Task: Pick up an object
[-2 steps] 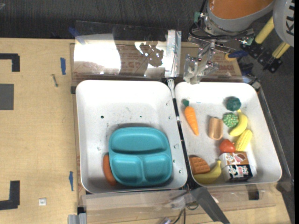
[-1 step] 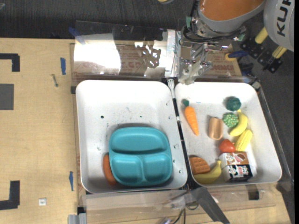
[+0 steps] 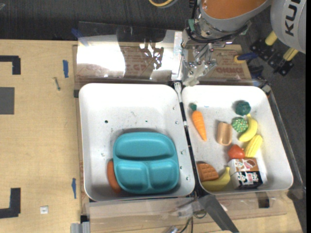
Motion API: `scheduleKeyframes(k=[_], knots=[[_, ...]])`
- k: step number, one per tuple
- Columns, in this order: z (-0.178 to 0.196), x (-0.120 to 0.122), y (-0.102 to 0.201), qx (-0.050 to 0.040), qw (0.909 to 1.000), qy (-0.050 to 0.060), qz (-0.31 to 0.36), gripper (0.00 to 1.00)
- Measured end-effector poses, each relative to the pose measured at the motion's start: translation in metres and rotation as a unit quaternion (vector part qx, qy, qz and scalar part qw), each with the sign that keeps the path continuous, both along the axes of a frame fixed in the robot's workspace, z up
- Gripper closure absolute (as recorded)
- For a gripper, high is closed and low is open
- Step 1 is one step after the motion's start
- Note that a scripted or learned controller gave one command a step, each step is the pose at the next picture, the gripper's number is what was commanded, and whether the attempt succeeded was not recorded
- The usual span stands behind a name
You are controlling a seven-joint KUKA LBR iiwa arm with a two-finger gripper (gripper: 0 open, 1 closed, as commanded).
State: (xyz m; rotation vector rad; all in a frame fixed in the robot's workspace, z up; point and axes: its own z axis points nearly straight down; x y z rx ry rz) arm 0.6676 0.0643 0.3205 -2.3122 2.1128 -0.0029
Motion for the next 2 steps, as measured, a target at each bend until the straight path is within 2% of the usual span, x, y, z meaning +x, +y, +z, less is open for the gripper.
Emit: scheduleKeyframes(k=[1,2], knots=[[0.0123,0.0014,0.0014,0.0031,1.0,-0.004,-0.002,1.0],[0.0131,-0.0001,0.0043,-0.0008,0.9903,0.0,0.139,1.0]])
